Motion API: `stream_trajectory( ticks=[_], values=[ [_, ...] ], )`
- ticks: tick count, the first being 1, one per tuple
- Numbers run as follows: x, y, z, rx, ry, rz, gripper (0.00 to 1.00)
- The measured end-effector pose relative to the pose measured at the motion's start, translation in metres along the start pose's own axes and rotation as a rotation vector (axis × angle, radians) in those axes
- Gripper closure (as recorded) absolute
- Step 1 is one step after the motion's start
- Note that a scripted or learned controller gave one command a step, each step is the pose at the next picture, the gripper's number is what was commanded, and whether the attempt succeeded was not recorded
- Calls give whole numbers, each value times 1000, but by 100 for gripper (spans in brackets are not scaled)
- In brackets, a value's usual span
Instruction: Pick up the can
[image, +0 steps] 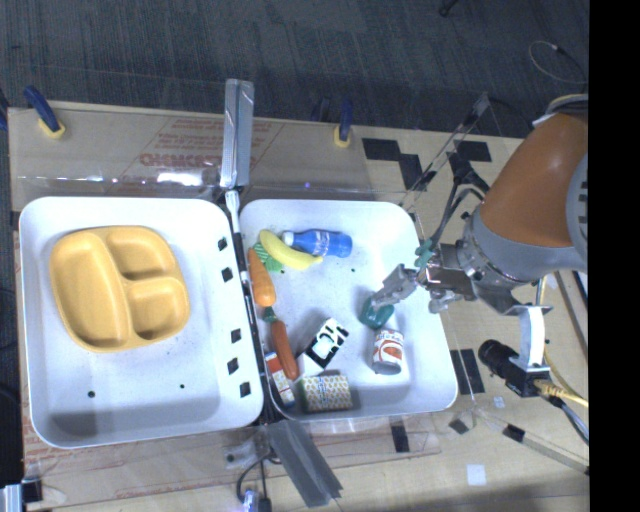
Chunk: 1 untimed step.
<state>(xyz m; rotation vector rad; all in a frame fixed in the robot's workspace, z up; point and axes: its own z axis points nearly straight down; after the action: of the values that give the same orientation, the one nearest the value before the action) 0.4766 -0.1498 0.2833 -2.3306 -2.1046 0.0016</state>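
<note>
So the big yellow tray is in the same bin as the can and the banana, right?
Not quite. The camera view shows the yellow tray alone in the left bin. The can and the banana are in the right bin, where the robot's hand is reaching in just above the can.

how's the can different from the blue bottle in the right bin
The can is short, white and red-orange, near the bin's front right, just below the gripper. The bottle is longer, blue with a white cap, lying on its side at the back beside the banana. Both sit in the right bin.
</note>
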Motion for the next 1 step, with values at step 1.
stream_trajectory(
  ticks=[1],
  values=[
    [-1,19,145,4,1,66,0]
  ],
)
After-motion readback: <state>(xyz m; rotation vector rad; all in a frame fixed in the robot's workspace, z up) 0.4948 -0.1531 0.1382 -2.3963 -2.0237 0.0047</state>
